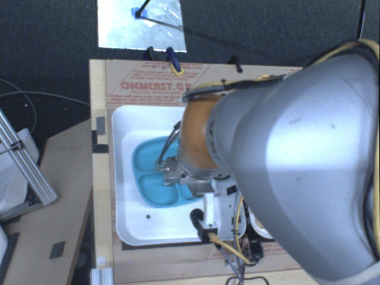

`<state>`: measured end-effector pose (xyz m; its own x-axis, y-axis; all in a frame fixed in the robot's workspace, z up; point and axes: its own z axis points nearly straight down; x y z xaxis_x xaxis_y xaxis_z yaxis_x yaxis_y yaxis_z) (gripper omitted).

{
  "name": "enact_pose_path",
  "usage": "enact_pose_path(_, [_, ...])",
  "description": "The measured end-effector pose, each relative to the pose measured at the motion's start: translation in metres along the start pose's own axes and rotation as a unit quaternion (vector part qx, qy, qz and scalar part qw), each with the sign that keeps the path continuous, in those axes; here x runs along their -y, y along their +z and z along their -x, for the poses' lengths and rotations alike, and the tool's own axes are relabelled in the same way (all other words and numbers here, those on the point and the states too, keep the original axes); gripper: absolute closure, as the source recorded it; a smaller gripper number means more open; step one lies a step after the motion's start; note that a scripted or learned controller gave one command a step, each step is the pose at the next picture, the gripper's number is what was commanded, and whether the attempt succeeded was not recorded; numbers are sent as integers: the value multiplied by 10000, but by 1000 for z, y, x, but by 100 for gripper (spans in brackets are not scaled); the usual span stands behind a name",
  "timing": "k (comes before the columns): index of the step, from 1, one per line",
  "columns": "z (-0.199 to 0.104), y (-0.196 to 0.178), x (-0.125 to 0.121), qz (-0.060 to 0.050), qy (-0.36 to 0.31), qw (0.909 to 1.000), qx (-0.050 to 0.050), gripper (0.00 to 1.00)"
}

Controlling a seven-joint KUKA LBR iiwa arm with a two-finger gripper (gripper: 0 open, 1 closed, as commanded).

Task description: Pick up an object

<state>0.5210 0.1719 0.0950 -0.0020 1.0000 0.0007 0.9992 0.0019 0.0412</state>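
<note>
Looming closest to your lens is the grey arm point(309, 159), which covers most of the picture from the white bin's right side outward. Its orange band point(196, 129) sits over the bin's right half, and below that the wrist hardware and gripper point(169, 174) reach down into the bin. You cannot tell whether the fingers are spread or pressed together; the wrist body and a thin metal rod hide them, and nothing can be seen pinched between them.

Your task's thing, the blue object point(151, 171), lies inside the white bin point(127, 218), toward the bin's middle and left of the wrist. It looks like a shallow light-blue tray or mould with two rounded lobes, and its right part runs under the gripper, so contact there cannot be judged. A small dark speck lies on the bin floor just below the blue object.

Around the bin you see a cardboard sheet point(148, 79) with red lettering along the bin's far side. Beyond that lies a shiny foil-like sheet point(139, 16). Left of the bin, past the tabletop point(65, 177), stand aluminium rails point(24, 165).
</note>
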Motion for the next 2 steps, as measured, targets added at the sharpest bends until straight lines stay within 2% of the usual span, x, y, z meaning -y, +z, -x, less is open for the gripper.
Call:
enact_pose_path(1, [8,9,-117,-824,-9,9966,-47,100])
enact_pose_path(2, [-2,10,-107,-677,-32,9977,-93,100])
